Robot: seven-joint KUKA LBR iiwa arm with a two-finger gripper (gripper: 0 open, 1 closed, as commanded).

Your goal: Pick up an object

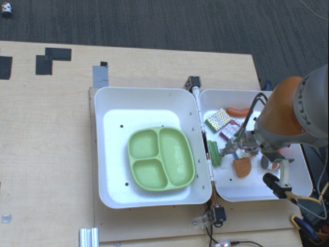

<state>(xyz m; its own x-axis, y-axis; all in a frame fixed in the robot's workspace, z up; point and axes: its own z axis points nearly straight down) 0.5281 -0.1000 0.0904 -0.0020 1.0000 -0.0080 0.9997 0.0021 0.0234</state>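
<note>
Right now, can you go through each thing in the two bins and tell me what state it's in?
Green divided plate: upright in the left bin, its three compartments bare.
Green patterned packet: flat in the right bin, near the divider.
Orange sausage-shaped piece: lying at the bin's far side.
Dark green stick: lying along the divider.
Orange-brown chunk: on the bin floor just below the gripper, not visibly held.
Gripper: low over the right bin's items.

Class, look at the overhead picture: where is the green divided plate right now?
The green divided plate lies in the left white bin, toward its lower middle, just left of the divider that separates it from the right bin.
</note>
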